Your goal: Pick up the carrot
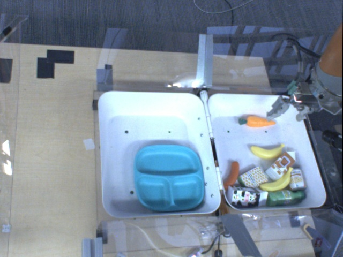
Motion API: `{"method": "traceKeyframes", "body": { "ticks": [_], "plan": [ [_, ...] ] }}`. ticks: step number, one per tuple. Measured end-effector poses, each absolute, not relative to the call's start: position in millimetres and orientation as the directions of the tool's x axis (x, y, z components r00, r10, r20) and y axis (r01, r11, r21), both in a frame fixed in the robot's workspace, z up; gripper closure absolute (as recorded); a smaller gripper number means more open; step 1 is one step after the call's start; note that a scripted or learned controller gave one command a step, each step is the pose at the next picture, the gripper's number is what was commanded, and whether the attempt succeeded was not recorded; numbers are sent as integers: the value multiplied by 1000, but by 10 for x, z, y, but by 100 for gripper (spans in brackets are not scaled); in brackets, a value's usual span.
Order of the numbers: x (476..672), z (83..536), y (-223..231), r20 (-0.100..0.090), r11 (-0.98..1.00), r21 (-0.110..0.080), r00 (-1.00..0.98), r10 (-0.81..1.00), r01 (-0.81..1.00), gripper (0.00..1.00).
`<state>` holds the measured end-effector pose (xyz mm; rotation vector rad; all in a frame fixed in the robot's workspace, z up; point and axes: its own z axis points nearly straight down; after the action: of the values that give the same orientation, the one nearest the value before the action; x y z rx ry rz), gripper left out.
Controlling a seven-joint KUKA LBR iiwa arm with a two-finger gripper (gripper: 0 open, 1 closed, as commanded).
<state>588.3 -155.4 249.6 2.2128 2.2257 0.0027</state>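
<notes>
Tool point(289, 105) hangs just right of the carrot point(257, 122), fingers seemingly spread, holding nothing

Orange carrot point(258, 122), yellow bananas point(267, 151), blue tray point(169, 176), white bins point(155, 106)

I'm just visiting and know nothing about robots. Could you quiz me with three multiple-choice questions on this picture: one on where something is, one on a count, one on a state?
1. Where does the carrot lie?
A. right bin, far end
B. on the blue tray
C. on the bench

2. How many bananas are there?
A. one
B. two
C. four

3. Is the carrot lifted?
A. yes, held high
B. no, it lies on the bin floor
C. it stands upright

Answers: 1 A, it rests in the right bin near the tool; 2 B, two yellow bananas show; 3 B, it lies flat beside the tool.
</notes>
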Motion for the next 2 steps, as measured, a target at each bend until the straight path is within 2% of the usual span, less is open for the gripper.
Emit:
{"method": "traceKeyframes", "body": {
  "ticks": [1, 2],
  "plan": [
    [6308, 1798, -1606, -2, 127, 4, -127, 992, 992, 0],
    [6684, 879, -1906, -3, 110, 8, -110, 994, 994, 0]
  ]
}}
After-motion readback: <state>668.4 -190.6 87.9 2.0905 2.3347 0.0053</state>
